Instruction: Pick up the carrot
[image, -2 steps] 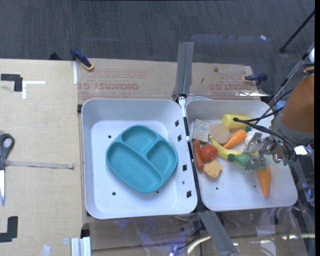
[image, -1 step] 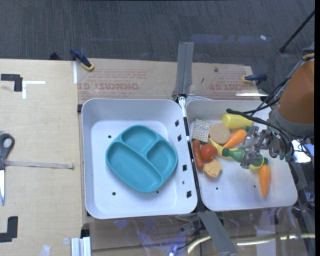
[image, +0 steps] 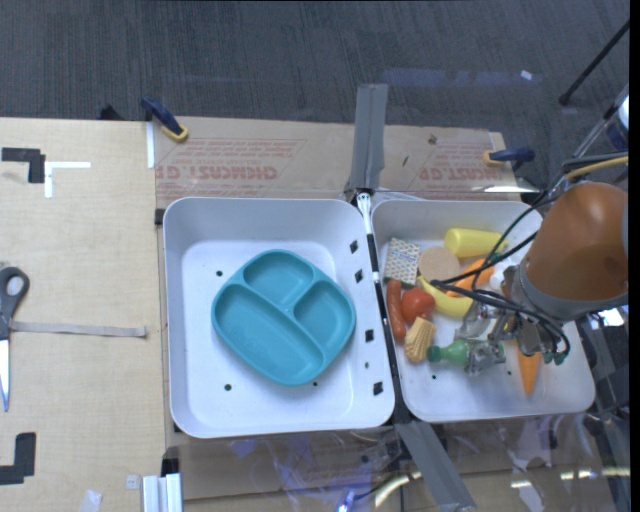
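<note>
The carrot (image: 529, 374) is a small orange cone with a green top. It lies point-down near the front right corner of the right bin (image: 500, 408). My gripper (image: 486, 350) hangs low over the bin floor just left of the carrot, about a finger's width from it. It sits between the carrot and a green toy piece (image: 450, 352). The arm's orange band (image: 585, 245) covers the bin's right side.
The right bin also holds a yellow piece (image: 472, 241), a checked cracker (image: 403, 260), a tan round (image: 438, 264), a red tomato (image: 418, 303), a red sausage (image: 397, 310) and corn (image: 420, 338). A blue divided plate (image: 285, 316) lies in the left bin.
</note>
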